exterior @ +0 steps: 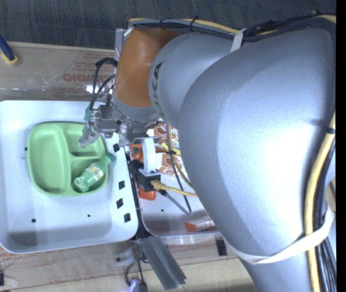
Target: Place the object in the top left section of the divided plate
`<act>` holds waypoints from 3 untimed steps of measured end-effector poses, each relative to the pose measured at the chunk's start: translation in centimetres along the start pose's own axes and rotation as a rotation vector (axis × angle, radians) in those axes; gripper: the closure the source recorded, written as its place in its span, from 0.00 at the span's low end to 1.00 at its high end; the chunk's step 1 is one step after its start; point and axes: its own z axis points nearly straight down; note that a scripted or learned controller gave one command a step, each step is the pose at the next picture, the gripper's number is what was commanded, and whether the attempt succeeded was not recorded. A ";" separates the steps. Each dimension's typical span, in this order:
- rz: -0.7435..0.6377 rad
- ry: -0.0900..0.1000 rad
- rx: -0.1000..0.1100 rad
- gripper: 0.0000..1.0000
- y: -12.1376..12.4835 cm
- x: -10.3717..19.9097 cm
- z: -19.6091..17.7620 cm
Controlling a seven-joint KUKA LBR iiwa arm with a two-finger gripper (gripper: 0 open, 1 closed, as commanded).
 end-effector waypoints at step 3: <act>0.162 0.000 0.000 0.00 -9.0 10.4 2.3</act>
